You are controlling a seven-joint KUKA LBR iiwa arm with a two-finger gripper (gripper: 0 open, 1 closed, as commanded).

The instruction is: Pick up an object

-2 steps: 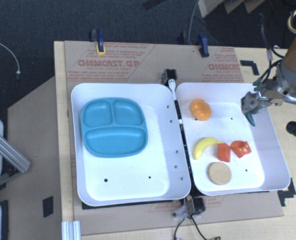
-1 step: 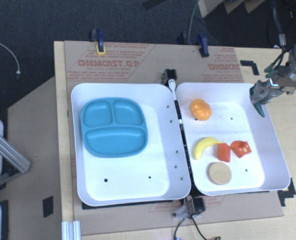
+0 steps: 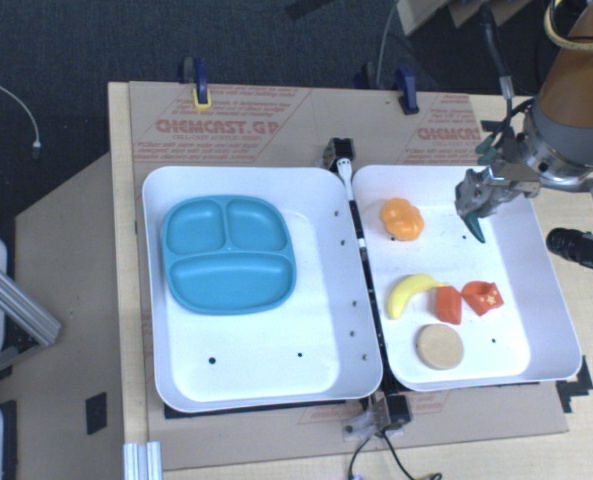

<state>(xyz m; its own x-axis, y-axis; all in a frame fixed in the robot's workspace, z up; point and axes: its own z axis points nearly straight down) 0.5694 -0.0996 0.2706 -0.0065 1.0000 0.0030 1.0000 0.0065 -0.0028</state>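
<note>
The right bin (image 3: 536, 268) holds an orange fruit-like piece (image 3: 403, 219) at its upper left, a yellow banana (image 3: 409, 293) in the middle, two red pieces (image 3: 448, 305) (image 3: 484, 297) next to it, and a tan round disc (image 3: 440, 347) near the front. My gripper (image 3: 474, 223) hangs over the bin's upper right part, to the right of the orange piece and apart from it. Its teal-tipped fingers point down, and I see nothing between them.
The left bin (image 3: 316, 338) carries a blue divided plate (image 3: 230, 253). Clamps (image 3: 201, 83) (image 3: 407, 88) sit on the back edge of the board. Black fixtures stand between the bins at back (image 3: 339, 154) and front (image 3: 384, 413).
</note>
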